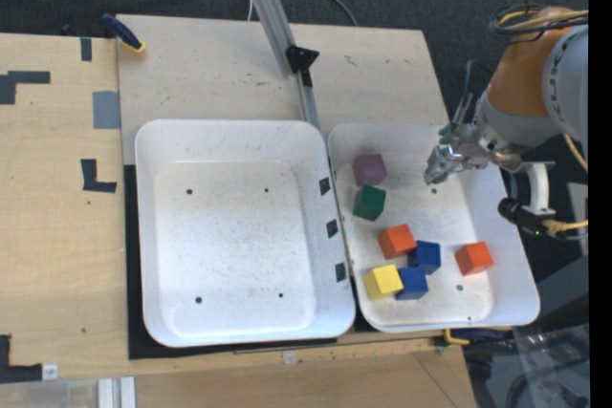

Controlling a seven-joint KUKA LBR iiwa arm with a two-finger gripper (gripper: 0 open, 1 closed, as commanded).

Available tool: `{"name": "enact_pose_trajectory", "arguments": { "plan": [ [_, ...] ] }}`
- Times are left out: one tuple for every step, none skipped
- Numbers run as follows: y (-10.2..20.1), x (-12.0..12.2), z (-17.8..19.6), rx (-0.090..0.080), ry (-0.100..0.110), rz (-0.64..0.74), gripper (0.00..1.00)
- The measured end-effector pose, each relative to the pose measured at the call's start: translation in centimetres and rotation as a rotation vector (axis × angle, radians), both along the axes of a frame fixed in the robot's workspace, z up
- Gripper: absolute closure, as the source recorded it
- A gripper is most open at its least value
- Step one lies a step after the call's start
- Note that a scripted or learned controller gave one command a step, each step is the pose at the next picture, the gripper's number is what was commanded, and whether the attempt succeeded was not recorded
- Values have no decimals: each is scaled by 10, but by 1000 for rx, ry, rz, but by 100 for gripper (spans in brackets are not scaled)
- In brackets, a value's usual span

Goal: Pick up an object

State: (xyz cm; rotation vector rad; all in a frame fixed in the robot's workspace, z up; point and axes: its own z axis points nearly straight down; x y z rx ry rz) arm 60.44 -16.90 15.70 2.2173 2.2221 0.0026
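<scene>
The right bin (497, 301) holds several small blocks. A purple one (369, 169) lies toward the back, with a green one (369, 202) just in front of it. An orange block (396, 240) sits mid-bin beside two blue blocks (426, 255) (413, 282) and a yellow one (385, 280). A second orange block (473, 257) lies apart on the right. My gripper (438, 171) hangs over the bin's back right part, to the right of the purple block, with nothing seen between its fingers.
The left bin (153, 158) stands beside the right one, with black clips along the shared rim. A slanted metal pole (273, 5) crosses the bench at the back. Cables hang by the arm (535, 91) on the right.
</scene>
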Motion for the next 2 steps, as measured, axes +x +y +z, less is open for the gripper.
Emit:
{"name": "enact_pose_trajectory", "arguments": {
  "plan": [
    [9, -4, 51, 0, -1, 0, 100],
    [15, -6, 95, 0, -1, 0, 100]
  ]
}}
